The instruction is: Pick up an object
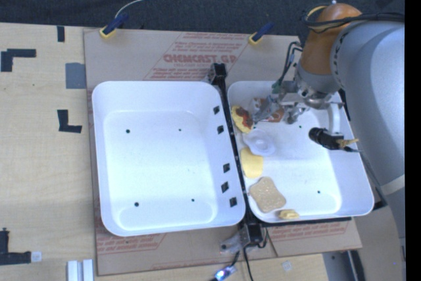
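My gripper (275,108) hangs low over the far left part of the right bin (352,191), the arm reaching in from the right. A reddish-brown thing (276,117) lies right under it; whether it is held is hidden. Just left of the gripper, a yellow and red object (240,119) rests against the bin's left wall. In front of it sit a clear, pale round piece (260,143), a yellow lump (251,163), a brown toast-like slab (266,195) and a small yellow bit (287,213).
The left bin (105,99) stands beside the right one, with a black-clipped divider (225,141) where their walls meet. Both bins rest on a cardboard sheet (191,56). The arm's grey body (378,89) covers the right bin's far right side.
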`<state>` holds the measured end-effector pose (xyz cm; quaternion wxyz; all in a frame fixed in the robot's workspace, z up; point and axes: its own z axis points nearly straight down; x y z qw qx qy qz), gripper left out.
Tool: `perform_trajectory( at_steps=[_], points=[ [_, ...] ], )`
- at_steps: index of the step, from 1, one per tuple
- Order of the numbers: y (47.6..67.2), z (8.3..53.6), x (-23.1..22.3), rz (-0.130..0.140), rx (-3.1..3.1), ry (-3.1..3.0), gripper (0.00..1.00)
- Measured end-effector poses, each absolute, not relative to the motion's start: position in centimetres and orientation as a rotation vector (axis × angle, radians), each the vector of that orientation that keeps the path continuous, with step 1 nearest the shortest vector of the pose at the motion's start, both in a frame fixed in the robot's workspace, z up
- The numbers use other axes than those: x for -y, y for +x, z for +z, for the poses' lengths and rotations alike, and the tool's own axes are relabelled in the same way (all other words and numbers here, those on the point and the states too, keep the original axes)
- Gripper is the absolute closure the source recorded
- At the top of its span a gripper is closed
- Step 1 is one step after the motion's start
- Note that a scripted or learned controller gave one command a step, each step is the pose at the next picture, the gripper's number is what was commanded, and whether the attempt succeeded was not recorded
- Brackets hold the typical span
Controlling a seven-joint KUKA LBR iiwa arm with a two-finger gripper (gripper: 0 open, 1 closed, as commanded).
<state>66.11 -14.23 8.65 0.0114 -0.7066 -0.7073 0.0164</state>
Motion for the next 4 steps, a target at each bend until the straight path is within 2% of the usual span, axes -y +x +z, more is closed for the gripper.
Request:
perform_trajectory(
  at_steps=[3,4],
  points=[
    [66.1,8.6,12.8,0.055,2.204,-2.208,0.00],
    [66.0,8.7,11.4,0.070,2.204,-2.216,0.00]
  ],
)
